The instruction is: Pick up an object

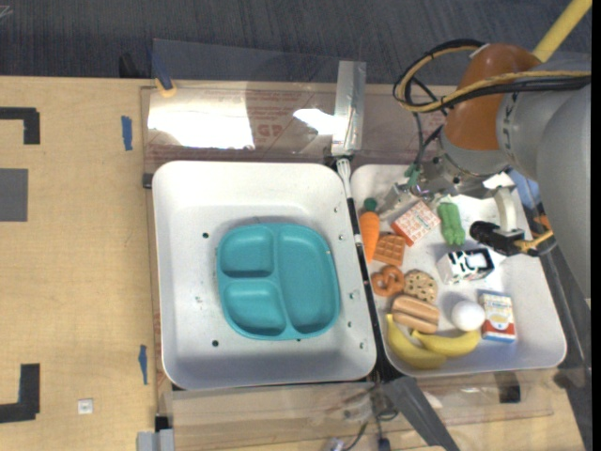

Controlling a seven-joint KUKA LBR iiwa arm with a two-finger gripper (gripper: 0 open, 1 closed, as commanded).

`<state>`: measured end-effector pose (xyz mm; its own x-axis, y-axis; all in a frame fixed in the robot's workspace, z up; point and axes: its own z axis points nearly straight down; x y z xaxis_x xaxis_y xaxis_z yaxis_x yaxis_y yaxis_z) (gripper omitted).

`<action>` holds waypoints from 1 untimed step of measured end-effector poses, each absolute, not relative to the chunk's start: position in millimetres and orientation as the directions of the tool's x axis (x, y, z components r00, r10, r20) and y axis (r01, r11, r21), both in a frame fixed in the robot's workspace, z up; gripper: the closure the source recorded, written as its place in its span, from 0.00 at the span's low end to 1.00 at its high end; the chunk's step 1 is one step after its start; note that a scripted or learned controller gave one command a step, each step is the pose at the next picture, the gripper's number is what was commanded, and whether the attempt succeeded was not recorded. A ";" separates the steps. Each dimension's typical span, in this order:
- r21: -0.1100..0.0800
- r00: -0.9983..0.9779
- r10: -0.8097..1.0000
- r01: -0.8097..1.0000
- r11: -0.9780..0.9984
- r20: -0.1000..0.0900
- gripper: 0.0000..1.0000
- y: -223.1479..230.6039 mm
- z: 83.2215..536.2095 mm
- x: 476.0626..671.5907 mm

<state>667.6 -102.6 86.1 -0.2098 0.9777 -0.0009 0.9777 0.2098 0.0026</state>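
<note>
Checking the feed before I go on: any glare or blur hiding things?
Camera view: strong glare on the clear panel behind the left bin; the teal tray is evenly lit and sharp; the small toys in the right bin look slightly soft.

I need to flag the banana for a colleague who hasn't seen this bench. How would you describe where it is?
Look in the right-hand white bin, the one crowded with toy food, and go to its near edge. The banana lies there, just below the hot dog and left of the small carton. It is the only long, curved yellow piece.

Teal divided plate (278, 280) (three compartments) in left bin (178, 252)
</note>
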 end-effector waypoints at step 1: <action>-0.004 -0.480 0.877 0.877 0.480 0.005 0.00 -156.2 86.0 661.6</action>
<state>661.6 -156.2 86.0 -0.4801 0.8772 0.0050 0.8772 0.4801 -0.0037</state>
